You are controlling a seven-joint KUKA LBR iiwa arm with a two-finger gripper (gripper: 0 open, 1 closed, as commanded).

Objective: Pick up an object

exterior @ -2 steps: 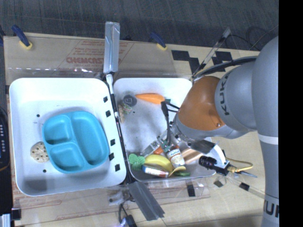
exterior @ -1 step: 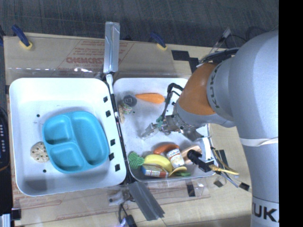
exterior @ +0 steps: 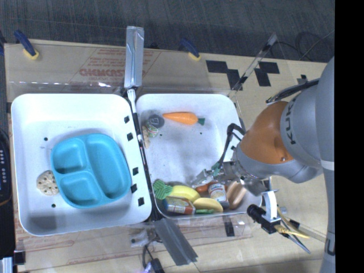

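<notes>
The right bin point(exterior: 187, 104) holds an orange carrot point(exterior: 181, 118) near its far wall and a small grey round piece point(exterior: 154, 121) by the divider. Along its near wall lie a yellow banana point(exterior: 183, 193), a green leafy piece point(exterior: 161, 189), a red-labelled bottle point(exterior: 177, 209), a small can point(exterior: 216, 190) and a hot dog bun point(exterior: 235, 193). My gripper point(exterior: 209, 177) reaches in from the right and sits low over this pile, just above the can and beside the banana. The wrist hides most of it.
The left bin point(exterior: 23, 152) carries a blue divided plate point(exterior: 90, 169) and a cookie point(exterior: 47, 182) at its left side. A metal clamp bar point(exterior: 133, 56) stands at the far end of the divider. Cables and a bracket point(exterior: 272, 212) hang by the arm at right.
</notes>
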